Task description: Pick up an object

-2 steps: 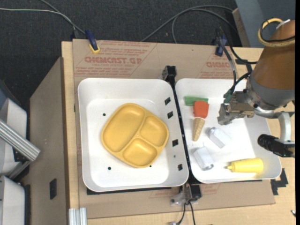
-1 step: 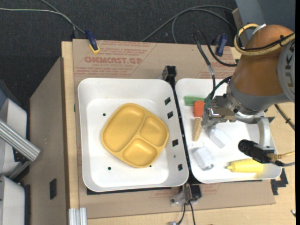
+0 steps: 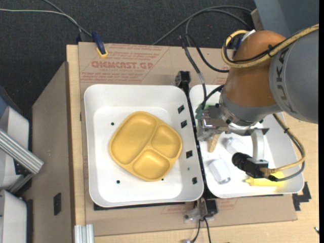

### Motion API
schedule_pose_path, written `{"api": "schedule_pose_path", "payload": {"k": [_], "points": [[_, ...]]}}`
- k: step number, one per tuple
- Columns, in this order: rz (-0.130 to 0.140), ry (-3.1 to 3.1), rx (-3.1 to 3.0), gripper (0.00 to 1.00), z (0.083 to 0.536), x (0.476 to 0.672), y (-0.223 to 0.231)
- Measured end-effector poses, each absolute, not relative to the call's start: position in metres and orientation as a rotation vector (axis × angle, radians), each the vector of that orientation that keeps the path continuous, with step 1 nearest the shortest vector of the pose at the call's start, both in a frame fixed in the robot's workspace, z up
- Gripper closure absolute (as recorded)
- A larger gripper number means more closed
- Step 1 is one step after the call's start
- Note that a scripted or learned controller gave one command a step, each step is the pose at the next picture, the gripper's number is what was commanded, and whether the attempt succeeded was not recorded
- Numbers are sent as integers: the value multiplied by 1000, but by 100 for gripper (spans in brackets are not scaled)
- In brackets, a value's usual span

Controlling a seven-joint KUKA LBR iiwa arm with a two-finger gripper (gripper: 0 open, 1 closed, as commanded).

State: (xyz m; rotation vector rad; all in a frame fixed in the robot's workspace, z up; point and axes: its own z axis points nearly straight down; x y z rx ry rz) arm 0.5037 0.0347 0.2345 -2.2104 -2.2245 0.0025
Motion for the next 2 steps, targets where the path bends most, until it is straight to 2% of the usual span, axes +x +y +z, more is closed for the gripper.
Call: {"api": "schedule_pose_path", "payload": {"k": [1, 2], "points": [[3, -2224, -2210, 100, 220, 501, 88], [3, -2220, -2218, 0, 221, 502, 85]]}}
